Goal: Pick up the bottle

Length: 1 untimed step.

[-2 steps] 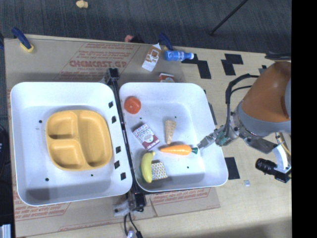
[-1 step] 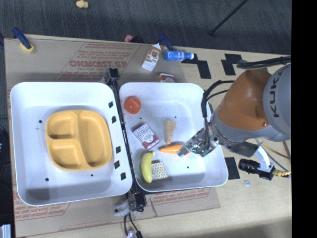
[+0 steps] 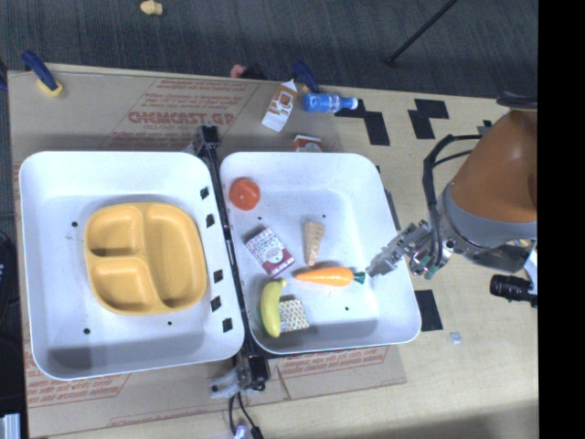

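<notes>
A small blue bottle [image 3: 324, 103] lies on its side on the bench behind the right bin [image 3: 366, 176], outside both bins. My gripper [image 3: 388, 259] hangs low over the right bin's right rim, close to the green tip of a toy carrot [image 3: 324, 277]. It is far from the bottle, towards the front right. Nothing shows in its grasp.
The right bin also holds a red ball [image 3: 244, 193], a cone [image 3: 313, 239], a red-and-white packet [image 3: 269, 251], a banana [image 3: 271, 307] and a checkered piece [image 3: 293, 315]. A yellow divided plate [image 3: 146, 256] fills the left bin. A small carton [image 3: 281, 106] lies beside the bottle.
</notes>
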Tool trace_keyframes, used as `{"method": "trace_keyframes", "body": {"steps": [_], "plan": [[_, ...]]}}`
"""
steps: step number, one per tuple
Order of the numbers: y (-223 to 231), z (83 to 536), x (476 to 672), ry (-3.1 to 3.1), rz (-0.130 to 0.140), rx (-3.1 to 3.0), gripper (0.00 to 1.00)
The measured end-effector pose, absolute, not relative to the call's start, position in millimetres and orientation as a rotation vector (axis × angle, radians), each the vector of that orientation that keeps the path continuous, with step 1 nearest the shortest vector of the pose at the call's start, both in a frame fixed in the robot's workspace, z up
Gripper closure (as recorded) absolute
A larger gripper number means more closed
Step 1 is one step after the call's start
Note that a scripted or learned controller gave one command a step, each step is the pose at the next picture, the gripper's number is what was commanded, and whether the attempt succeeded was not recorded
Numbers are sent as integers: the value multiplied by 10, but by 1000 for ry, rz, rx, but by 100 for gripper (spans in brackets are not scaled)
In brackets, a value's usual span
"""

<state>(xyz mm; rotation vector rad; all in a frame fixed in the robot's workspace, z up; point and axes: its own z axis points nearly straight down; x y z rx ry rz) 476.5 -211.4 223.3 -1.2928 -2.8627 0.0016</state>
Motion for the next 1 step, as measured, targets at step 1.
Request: {"method": "trace_keyframes", "body": {"steps": [1], "plan": [[-2105,2050,4764,-2930,0,-1123,100]]}}
